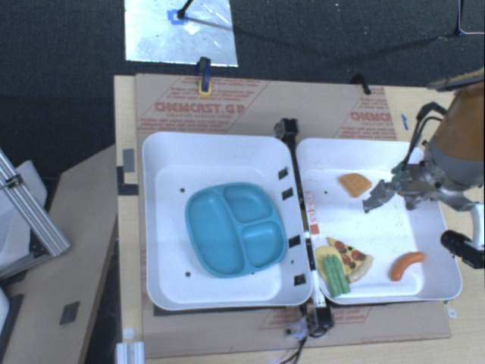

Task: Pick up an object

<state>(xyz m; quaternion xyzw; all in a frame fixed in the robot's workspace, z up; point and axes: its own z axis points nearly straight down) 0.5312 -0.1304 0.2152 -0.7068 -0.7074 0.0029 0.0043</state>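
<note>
End effector [379, 196]: over the right bin [379, 152], fingers spread apart, nothing between them.
Nearest item: orange toy chip [355, 183], just beside, untouched.

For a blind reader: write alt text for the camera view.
The gripper hovers in the right bin near an orange chip, with a pizza slice, green beans and sausage nearer the front. The left bin holds a blue tray.

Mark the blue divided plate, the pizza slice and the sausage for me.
blue divided plate [235, 228], camera view, middle divider.
pizza slice [350, 258], camera view, its topped face.
sausage [406, 265], camera view, mid-length.
</note>
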